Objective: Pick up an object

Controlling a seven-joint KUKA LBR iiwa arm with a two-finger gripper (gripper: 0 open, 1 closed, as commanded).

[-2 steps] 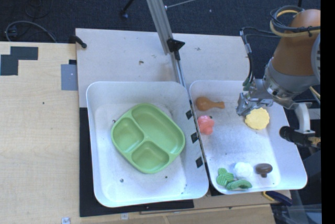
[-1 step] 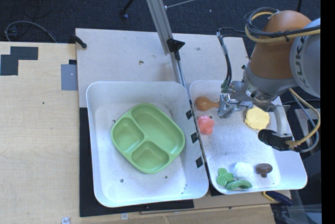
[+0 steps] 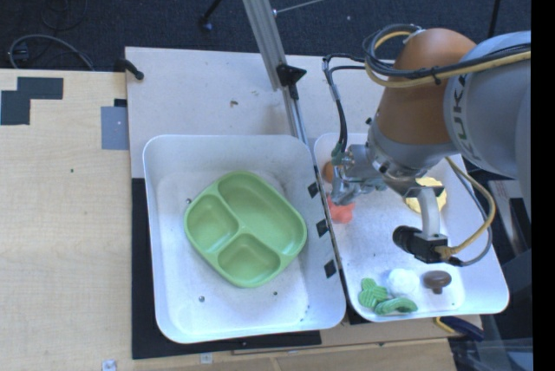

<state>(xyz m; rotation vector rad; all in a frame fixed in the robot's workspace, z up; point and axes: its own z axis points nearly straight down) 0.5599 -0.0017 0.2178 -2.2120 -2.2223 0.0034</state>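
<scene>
The hand [image 3: 345, 187] is down at the 9 o'clock edge of the right bin [image 3: 486, 296], right over a small red-orange object [image 3: 342, 212]. Honestly can't tell if it's spread or pinching anything. Green toy [image 3: 382, 298], white lump [image 3: 403, 280] and brown knob [image 3: 436, 280] sit around 6 o'clock. Left bin [image 3: 165, 187] has a green divided plate [image 3: 244, 227].
</scene>
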